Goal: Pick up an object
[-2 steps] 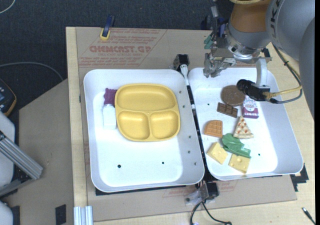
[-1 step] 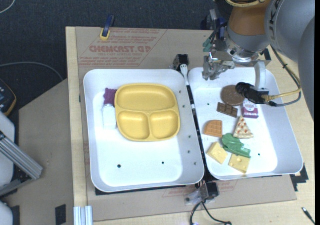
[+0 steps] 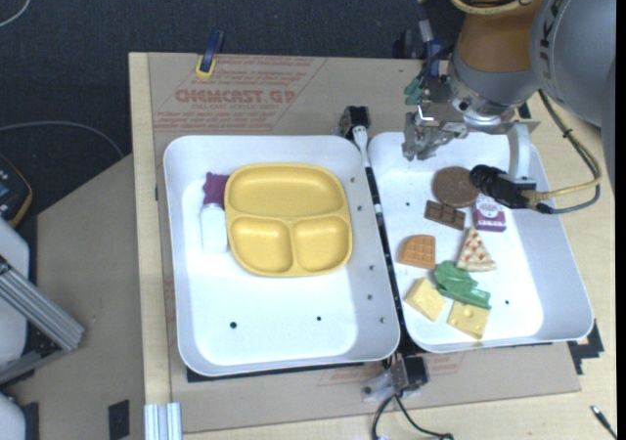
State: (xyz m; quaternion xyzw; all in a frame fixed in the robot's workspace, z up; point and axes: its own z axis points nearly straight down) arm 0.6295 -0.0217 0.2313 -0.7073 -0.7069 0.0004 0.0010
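Note:
My gripper (image 3: 421, 148) hangs over the far left corner of the right bin (image 3: 550, 250), above bare white floor. Nothing shows in its grasp. Just to its right lies a round brown cookie (image 3: 453, 184), with a dark chocolate bar (image 3: 444, 214) below it. Nearer the front are a waffle piece (image 3: 418, 251), a pizza slice (image 3: 476, 252), a green toy (image 3: 458, 283) and two yellow cheese blocks (image 3: 425, 299) (image 3: 468, 318). A small purple and white carton (image 3: 490, 214) lies beside the chocolate.
The left bin (image 3: 284, 335) holds a yellow compartment plate (image 3: 289, 216) and a white bottle with a purple cap (image 3: 212, 218) along its left side. The two bins meet at a ridge (image 3: 377, 223). Cardboard (image 3: 245, 91) lies behind the bins.

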